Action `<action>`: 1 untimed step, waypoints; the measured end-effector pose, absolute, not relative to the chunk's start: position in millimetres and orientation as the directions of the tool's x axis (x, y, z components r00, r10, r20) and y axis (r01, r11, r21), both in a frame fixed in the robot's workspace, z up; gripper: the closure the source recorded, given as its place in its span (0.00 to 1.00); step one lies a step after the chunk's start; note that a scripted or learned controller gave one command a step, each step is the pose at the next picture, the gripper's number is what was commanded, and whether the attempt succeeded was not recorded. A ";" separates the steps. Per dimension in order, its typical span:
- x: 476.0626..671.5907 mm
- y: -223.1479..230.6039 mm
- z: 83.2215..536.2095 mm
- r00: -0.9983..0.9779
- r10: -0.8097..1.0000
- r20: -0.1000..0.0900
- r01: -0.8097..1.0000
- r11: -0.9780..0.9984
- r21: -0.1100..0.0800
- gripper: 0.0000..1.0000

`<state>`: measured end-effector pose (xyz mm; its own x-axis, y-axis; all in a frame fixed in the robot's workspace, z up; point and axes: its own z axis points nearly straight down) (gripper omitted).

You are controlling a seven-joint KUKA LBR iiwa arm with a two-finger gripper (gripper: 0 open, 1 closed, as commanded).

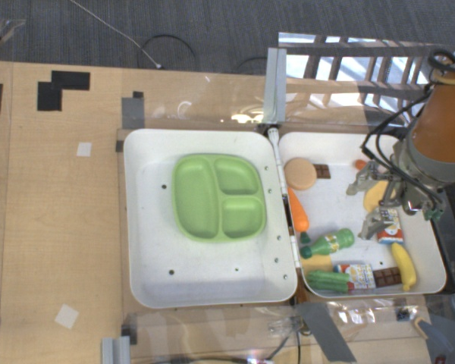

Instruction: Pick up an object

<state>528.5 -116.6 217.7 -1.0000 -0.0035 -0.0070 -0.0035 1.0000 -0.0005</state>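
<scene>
My gripper (369,202) hangs over the right part of the right bin (341,203), below the grey wrist with its orange band. Its two metal fingers stand apart, one finger (362,180) toward the back and the other toward the front, so it is open. A small yellow object (373,196) lies in the gap between them on the bin floor, partly hidden by the wrist. I cannot tell whether the fingers touch it. A white, red and blue packet (392,235) lies just in front of the near finger.
The right bin also holds a tan round bun (301,174), a carrot (298,212), a green bottle (331,242), a green cucumber (327,280), a banana (404,264) and snack packets (356,274). A green divided plate (218,197) lies in the left bin (148,279).
</scene>
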 end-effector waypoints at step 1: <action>539.8 -196.8 146.1 -1.000 0.012 -0.001 0.012 1.000 -0.001 0.00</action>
<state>539.8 -196.8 146.1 -0.9999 0.0118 -0.0011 0.0118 0.9999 -0.0010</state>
